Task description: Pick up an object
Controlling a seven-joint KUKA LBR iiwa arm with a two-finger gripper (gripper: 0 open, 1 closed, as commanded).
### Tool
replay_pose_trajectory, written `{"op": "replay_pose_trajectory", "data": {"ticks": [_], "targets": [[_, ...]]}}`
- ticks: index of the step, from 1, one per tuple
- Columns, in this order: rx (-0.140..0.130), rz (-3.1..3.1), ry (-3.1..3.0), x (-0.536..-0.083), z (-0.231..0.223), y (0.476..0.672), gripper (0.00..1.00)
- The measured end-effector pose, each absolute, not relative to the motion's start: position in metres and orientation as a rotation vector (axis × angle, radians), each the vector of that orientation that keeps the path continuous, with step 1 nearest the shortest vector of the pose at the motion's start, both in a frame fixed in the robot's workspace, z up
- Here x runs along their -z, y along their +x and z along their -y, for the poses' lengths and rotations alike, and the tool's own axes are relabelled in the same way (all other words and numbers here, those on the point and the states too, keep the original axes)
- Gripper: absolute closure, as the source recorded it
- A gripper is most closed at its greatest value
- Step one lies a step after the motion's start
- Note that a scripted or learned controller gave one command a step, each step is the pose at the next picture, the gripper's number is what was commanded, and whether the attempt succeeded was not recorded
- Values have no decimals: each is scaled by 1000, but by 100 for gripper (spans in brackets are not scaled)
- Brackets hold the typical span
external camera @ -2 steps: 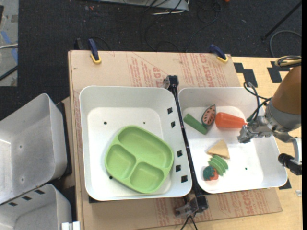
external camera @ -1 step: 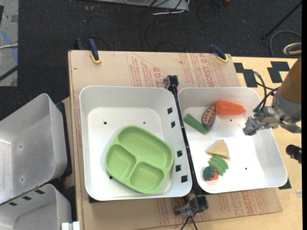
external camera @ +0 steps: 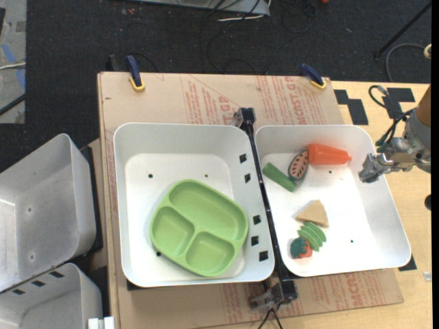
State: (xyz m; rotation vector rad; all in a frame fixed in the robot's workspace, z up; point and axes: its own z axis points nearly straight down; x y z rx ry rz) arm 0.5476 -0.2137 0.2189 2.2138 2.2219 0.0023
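Over the right rim of the right bin [external camera: 394,204], the hand [external camera: 371,169] is hanging at the end of the grey arm [external camera: 411,139], which is reaching in from the right side; whether it is open or closed I cannot tell, and nothing is showing in its grip. It is sitting at the bin's edge, which I judge to be an approach position before any pick.

Closest to it, an orange carrot-shaped piece [external camera: 328,155] is lying along the back of the bin, touching a seeded slice [external camera: 298,164] at its left end. Just beside the slice, a dark green strip [external camera: 278,177] is lying at a slant near the divider. Nearer the front, a tan wedge [external camera: 313,213] is resting apart from those, and below it a small green-and-red piece [external camera: 306,241] is lying close by. All of these look loosely scattered, so any one could serve as the thing to pick up; the carrot seems the easiest reach.

Farther out, the left bin [external camera: 130,184] is holding a light green compartment plate [external camera: 199,226], lying flat. Both bins are sitting on a board on the tabletop [external camera: 206,98], held by clamps [external camera: 135,74] at the back, probably so pushes cannot shift it.
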Motion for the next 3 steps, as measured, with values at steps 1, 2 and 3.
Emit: {"op": "replay_pose_trajectory", "data": {"ticks": [1,2,3], "targets": [[0,-2230,2215,-216,160,537,100],[-1,-2232,2214,-214,97,541,100],[-2,-2233,2213,-222,39,532,100]]}}
